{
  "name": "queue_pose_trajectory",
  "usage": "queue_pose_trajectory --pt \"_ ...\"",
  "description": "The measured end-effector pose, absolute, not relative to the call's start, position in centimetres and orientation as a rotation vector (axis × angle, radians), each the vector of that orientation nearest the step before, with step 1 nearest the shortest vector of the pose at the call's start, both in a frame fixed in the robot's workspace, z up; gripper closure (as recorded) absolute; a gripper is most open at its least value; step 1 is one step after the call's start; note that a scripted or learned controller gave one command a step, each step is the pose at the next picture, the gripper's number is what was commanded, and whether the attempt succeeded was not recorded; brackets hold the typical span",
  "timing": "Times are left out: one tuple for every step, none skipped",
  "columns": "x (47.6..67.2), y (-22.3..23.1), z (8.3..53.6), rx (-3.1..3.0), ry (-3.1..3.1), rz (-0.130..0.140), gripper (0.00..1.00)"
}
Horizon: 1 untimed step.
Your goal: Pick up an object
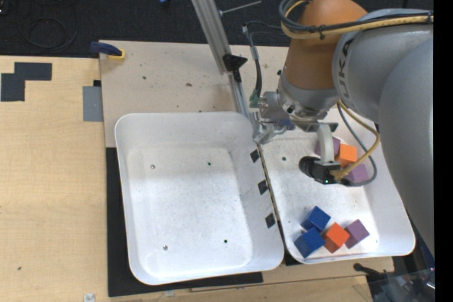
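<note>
**A:** Start at the left bin (141, 152). Your gripper (269, 125) hangs past it, over the far end of the shared rim. Wide or narrow, I can't tell from here.

**B:** And the targets?

**A:** All in the right bin (396, 240). Two blue blocks (316, 218) and a near orange block (336, 237) are bunched at the near end. A near purple block (357, 230) sits on the right of that bunch.

**B:** I'd say you go for that purple one, its outer sides look free. Centre over it, drop straight, and stay clear of the neighbours.
</note>
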<state>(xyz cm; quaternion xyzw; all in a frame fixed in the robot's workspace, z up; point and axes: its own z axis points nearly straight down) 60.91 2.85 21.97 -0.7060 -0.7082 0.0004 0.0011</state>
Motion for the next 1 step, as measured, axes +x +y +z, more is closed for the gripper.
queue_pose_trajectory --pt "64.03 6.42 22.93 -2.218 -2.224 0.0 1.0"
